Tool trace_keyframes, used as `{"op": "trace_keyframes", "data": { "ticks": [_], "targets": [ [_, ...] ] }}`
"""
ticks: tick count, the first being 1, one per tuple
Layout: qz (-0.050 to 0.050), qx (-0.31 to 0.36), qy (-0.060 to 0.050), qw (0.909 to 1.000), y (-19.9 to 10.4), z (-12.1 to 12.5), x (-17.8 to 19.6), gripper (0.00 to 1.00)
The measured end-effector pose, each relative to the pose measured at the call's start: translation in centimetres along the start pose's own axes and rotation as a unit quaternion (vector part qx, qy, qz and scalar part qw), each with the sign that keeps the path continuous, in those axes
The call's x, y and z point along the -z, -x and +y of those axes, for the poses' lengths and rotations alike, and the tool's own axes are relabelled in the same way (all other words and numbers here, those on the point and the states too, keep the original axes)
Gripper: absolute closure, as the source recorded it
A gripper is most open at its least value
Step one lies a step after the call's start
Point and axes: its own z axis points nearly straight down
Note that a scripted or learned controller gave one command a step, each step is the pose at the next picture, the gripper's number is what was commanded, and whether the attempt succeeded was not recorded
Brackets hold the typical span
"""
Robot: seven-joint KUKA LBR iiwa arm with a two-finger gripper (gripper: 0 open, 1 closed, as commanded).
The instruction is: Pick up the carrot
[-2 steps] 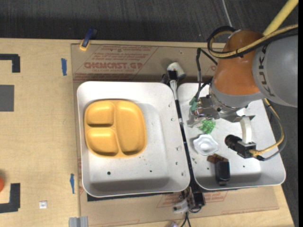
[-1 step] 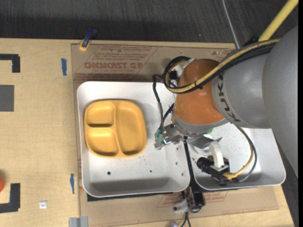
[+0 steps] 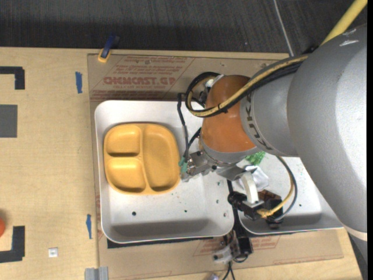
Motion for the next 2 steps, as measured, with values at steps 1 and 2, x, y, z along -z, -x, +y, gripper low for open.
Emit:
{"op": "trace_keyframes", "data": {
  "ticks": [1,2],
  "targets": [
    [-0.002,-0.075,0.004,0.9972,-3.7,4.4,-1.9,0.00],
    [-0.002,-0.076,0.004,0.9971,-3.6,4.5,-0.9,1.00]
  ]
}}
